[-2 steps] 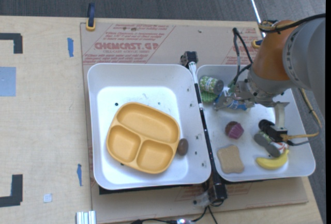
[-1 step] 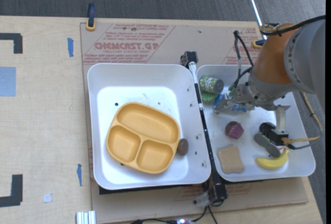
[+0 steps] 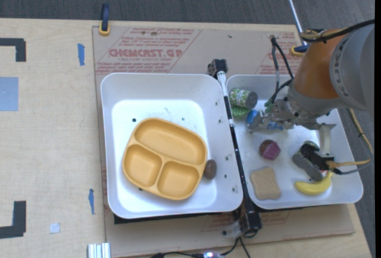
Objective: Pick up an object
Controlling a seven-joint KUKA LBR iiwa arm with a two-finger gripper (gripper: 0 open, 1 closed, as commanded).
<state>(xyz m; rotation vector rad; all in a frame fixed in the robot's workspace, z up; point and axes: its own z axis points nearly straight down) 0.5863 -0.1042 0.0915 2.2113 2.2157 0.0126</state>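
- The gripper [image 3: 272,121] is hanging low in the upper left part of the right bin [image 3: 351,191], at the right of the frame; whether it is gripping anything I cannot tell, since the wrist is covering it.
- Candidate objects are lying close by: a green can [image 3: 243,98] just above left of the gripper, a small blue item [image 3: 252,116] beside it, and a purple round piece [image 3: 269,149] just below.
- The purple piece is looking small, light and rounded, so it is likely rolling easily; pinching across its middle seems wisest.
- A toast slice [image 3: 265,183] and a banana [image 3: 314,186] are sitting lower in the frame, apparently toy food, stiff and light.
- A yellow divided plate [image 3: 165,158] is resting in the left bin [image 3: 113,131].
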